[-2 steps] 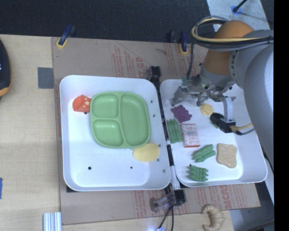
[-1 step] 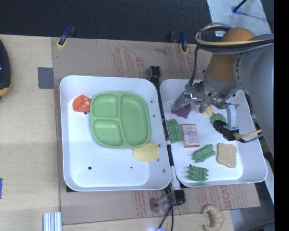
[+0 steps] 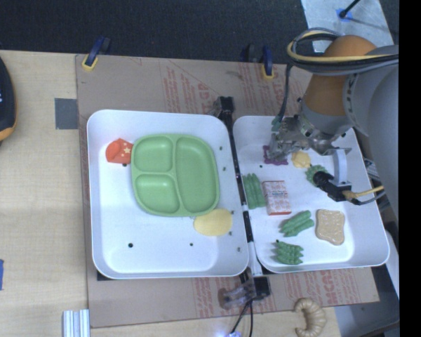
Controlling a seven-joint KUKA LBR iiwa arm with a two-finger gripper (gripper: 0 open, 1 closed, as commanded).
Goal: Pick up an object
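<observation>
Wooden counter (image 3: pixel 35 209) under a brown board carries two white bins. Left bin (image 3: pixel 109 248): a red piece (image 3: pixel 118 150), a green divided plate (image 3: pixel 175 173) and a yellow piece (image 3: pixel 213 222). Right bin (image 3: pixel 368 255): green pods (image 3: pixel 252 189), a wrapped packet (image 3: pixel 276 196), more green bits and a tan slice (image 3: pixel 330 226). Over its far end the jaws (image 3: pixel 284 140) hover above a purple item (image 3: pixel 274 154); whether they are spread I cannot tell. Nothing looks lifted, so the pick seems undone.

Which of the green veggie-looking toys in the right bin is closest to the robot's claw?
The long green piece along the right bin's left wall, beside the pink packet. The gripper hangs just above and right of it; the other two green pieces lie further down.
</observation>
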